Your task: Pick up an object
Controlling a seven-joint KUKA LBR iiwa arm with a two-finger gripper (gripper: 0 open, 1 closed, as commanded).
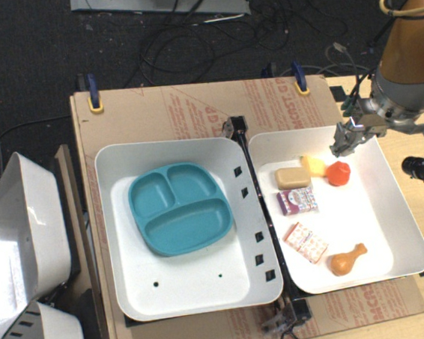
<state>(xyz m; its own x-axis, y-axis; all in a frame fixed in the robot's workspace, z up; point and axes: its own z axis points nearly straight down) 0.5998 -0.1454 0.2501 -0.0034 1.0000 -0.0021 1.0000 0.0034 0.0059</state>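
Claw [343, 144] above right bin [397, 206], grip state unclear; red tomato [338, 173] just below, yellow piece [313, 164] beside.

Plate [181, 219] in left bin [119, 212]; food items in right bin [397, 206].

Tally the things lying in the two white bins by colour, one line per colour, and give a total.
Teal: 1, the divided plate
Tan: 1, the block
Yellow: 1, the small piece
Red: 1, the tomato-like ball
Purple: 1, the packet
Pink and white: 1, the patterned packet
Orange-brown: 1, the drumstick
Total: 7
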